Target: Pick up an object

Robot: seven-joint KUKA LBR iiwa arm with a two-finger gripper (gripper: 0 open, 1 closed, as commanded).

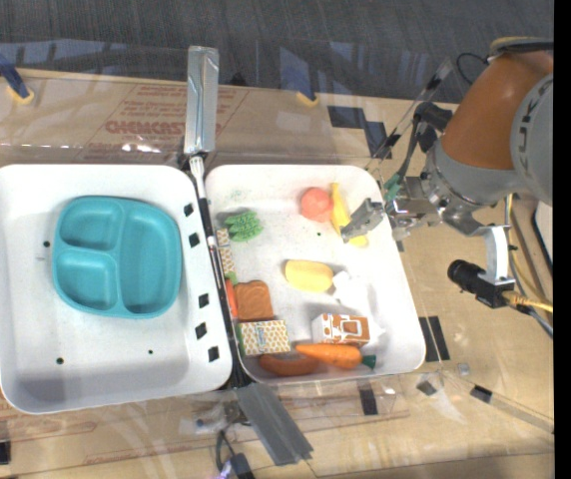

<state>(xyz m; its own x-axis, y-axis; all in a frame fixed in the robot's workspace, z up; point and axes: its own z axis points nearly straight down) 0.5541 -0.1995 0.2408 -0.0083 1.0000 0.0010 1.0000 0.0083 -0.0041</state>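
Observation:
The right bin (390, 267) holds several toy foods. There is a pink-red round fruit (315, 203), a yellow banana (339, 206), a green leafy piece (244, 226) and a yellow oval piece (308, 275). There is also a brown bread slice (254, 299), a small patterned box (264, 337), a little carton (343, 327) and an orange carrot (330, 354). My gripper (362, 218) hangs at the bin's upper right, just beside the lower end of the banana. From this angle nothing is visibly held in it.
The left bin (6, 297) carries a teal divided plate (116, 255). A metal bar (202, 98) rises from the divider between the bins. My arm's orange band (490, 93) and cables hang over the bench right of the right bin.

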